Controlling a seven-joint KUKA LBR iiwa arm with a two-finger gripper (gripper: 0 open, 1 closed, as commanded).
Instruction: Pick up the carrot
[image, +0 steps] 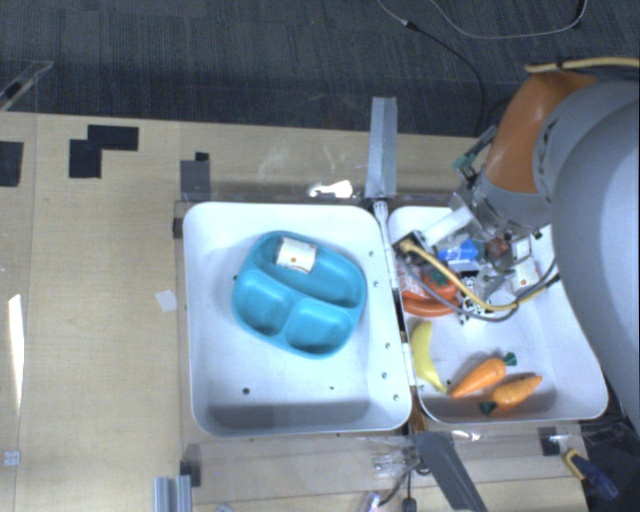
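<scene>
Carrot (477, 377) unobstructed in right bin (580, 390); end effector (470, 275) cable-cluttered, grip unreadable.

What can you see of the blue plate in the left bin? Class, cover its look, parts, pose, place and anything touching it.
The blue plate looks like glossy plastic, rounded in outline and split by raised ridges into three compartments: one long one at the far side and two smaller ones nearer the camera. It lies flat and open side up on the floor of the left bin, roughly central, clear of the walls. A small white block with an orange spot rests in the far compartment.
</scene>
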